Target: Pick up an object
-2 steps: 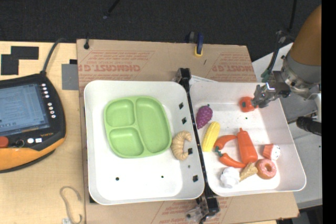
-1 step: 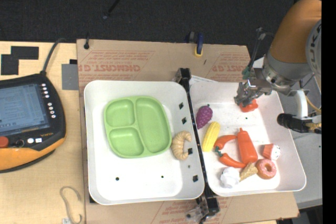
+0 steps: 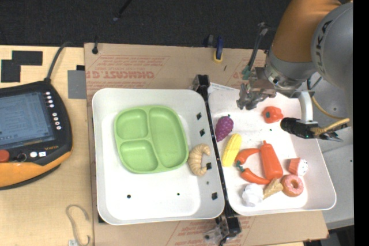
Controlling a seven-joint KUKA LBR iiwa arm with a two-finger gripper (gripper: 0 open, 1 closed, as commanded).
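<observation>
While the gripper (image 3: 249,102) is hung over the far left corner of the right bin (image 3: 323,181), nothing is seen between its fingers; how wide they are spread cannot be told. Toy foods are laid in that bin: a tomato (image 3: 273,114), corn (image 3: 232,148), a carrot (image 3: 270,161). A croissant (image 3: 200,159) is set beside a green tray (image 3: 151,139) in the left bin (image 3: 115,199).

Toy food (image 3: 271,162) in right bin (image 3: 323,193)
</observation>
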